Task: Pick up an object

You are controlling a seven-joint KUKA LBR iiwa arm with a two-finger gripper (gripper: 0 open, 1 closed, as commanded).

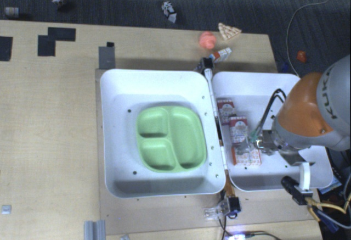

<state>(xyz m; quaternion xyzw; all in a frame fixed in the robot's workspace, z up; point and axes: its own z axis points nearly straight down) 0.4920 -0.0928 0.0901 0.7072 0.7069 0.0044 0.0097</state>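
The right bin [258,82] holds a few flat red-and-white packets in a row along its left side: one at the top [225,107], one in the middle [238,128] and one lower down [248,155]. My gripper [256,144] reaches in from the right under the orange band [301,111] and sits low over the lower packets, at their right edge. The wrist hides its fingertips. The left bin [118,96] holds a green divided tray [171,138] with three compartments.
On the bench behind the bins lie a pink ball [207,40], a pizza-slice toy [228,31] and a small tube [221,55]. A black cable [270,108] loops over the right bin. Small clutter lies on the dark floor beyond.
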